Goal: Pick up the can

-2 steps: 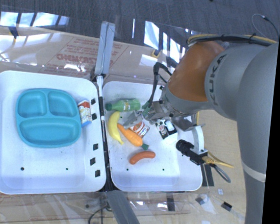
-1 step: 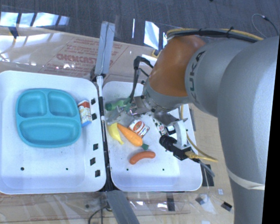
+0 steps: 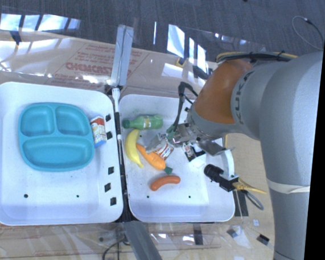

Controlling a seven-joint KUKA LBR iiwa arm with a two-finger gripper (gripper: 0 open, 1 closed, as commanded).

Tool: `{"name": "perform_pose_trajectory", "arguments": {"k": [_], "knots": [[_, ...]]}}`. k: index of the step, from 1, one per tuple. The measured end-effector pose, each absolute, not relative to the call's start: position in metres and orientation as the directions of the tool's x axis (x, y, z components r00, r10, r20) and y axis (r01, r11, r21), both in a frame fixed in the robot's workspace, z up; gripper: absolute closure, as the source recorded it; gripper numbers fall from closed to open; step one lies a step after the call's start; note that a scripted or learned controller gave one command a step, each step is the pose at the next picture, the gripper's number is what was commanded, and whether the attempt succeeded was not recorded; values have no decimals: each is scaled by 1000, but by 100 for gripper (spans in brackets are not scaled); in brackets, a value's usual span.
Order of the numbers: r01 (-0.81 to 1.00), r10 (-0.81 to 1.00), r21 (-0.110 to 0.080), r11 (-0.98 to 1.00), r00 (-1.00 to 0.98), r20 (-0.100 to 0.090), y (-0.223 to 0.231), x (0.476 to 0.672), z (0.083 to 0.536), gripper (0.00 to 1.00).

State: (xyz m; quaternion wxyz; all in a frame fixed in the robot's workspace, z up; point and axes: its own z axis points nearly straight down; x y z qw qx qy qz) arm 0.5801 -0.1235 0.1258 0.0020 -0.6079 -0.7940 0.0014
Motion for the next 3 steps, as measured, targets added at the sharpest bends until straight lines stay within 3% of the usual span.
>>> {"name": "perform_pose_trajectory", "arguments": {"k": [1, 2, 3], "knots": [[1000, 1000, -2, 26, -26, 1, -102, 595, 92, 0], [997, 997, 0, 71, -71, 0, -141, 591, 92, 0], [997, 997, 0, 75, -75, 0, -141, 592, 103, 100]]}}
